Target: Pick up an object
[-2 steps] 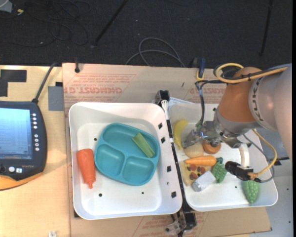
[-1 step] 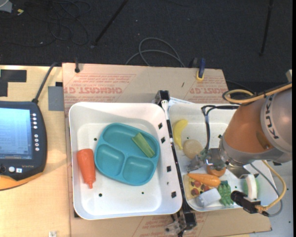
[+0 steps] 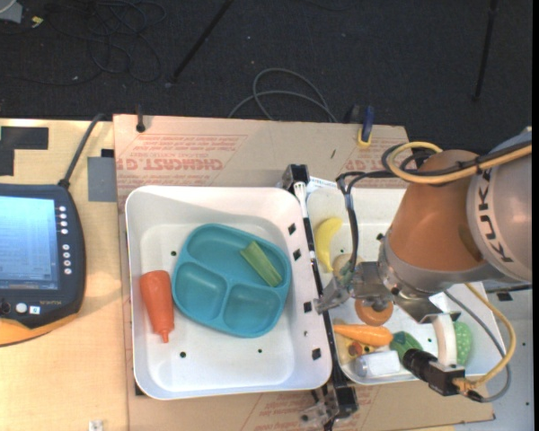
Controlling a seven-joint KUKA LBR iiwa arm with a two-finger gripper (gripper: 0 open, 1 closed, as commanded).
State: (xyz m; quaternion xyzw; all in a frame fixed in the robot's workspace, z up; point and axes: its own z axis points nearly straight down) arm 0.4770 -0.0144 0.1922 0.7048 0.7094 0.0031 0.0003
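"Tool [image 3: 350,287] first: where is it, and what is it doing?"

"It hangs low in the middle right of the frame, over the right bin [image 3: 377,201], under the bulky grey-and-orange arm [image 3: 440,227]. Whether it is spread or pressed together cannot be told, because the wrist and cables crowd it. Nothing can be seen pinched in it."

"And the big things around it?"

"A pale wooden tabletop [image 3: 36,375] carries a sheet of cardboard [image 3: 251,151], and the two white bins sit on that. The left bin [image 3: 162,203] holds a teal divided plate [image 3: 216,285], smooth moulded plastic with rounded corners. A flat green strip [image 3: 262,263] lies on its upper right section, and a red-orange bottle-shaped toy [image 3: 158,303] lies just beside its left edge."

"Which thing is the likely pick?"

"Probably the orange round piece [image 3: 375,312], just below and to the right of the tool in the right bin. It looks like light, hard toy plastic, so it is stiff rather than fragile, but glossy and curved enough to squirt out of a pinch. Taking it across its widest part seems safest."

"Any alternatives?"

"A yellow banana [image 3: 327,241] lies up along the bin's left wall, and a toy carrot [image 3: 364,335] lies below the round piece. The carrot tapers, so its thick middle would be the better hold. Smaller green and white bits at the lower right are too jumbled to make out."
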